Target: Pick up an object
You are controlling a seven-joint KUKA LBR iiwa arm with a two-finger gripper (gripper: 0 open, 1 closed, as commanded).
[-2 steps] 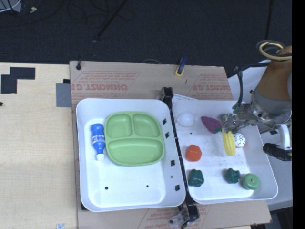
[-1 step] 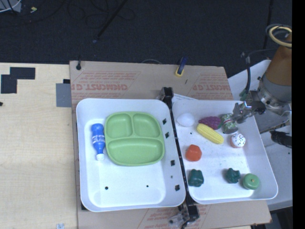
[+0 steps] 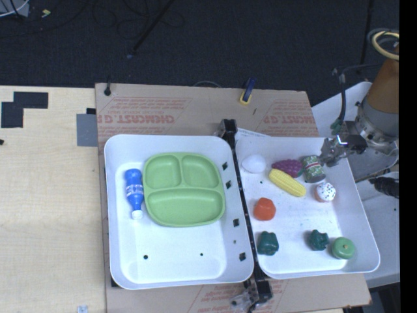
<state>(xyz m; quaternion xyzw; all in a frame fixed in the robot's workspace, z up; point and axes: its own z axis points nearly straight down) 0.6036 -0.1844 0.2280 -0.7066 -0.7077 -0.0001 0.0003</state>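
Note:
My gripper (image 3: 328, 154) hangs over the far right part of the right bin (image 3: 365, 230), coming in from the right. Just below and left of its tip lies a small green and pink object (image 3: 313, 169); whether the two touch is unclear. Beside that object are purple grapes (image 3: 288, 167), a yellow corn cob (image 3: 287, 182) and a white spotted die (image 3: 325, 192). A white round piece (image 3: 253, 163) and an orange-red object (image 3: 264, 208) sit further left. Near the front lie a dark green object (image 3: 267, 242), a teal object (image 3: 317, 240) and a green round object (image 3: 343, 248).
The left bin (image 3: 124, 253) holds a green divided plate (image 3: 184, 189) and a blue bottle (image 3: 133, 192) lying along its left side. A black divider (image 3: 238, 194) runs between the bins. Cardboard (image 3: 163, 113) lies under both bins.

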